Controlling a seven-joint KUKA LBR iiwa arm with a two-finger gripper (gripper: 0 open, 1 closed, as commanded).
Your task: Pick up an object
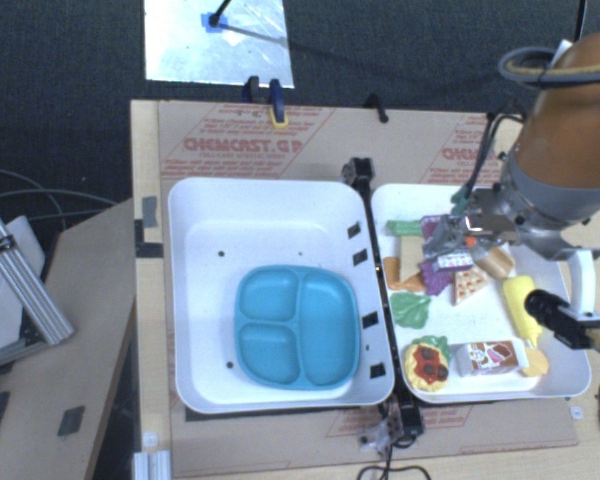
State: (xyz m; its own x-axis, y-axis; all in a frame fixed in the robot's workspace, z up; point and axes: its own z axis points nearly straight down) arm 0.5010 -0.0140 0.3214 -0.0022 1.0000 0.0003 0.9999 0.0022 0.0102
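We see the gripper low over the right bin, apparently reaching for a purple toy; its opening cannot be told. Next: close, then lift.

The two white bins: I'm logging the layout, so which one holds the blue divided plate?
The left white plastic bin, away from the arm, holds the blue three-compartment plate. The right white bin holds small toy food pieces instead.

dark carpet floor, cardboard-topped bench
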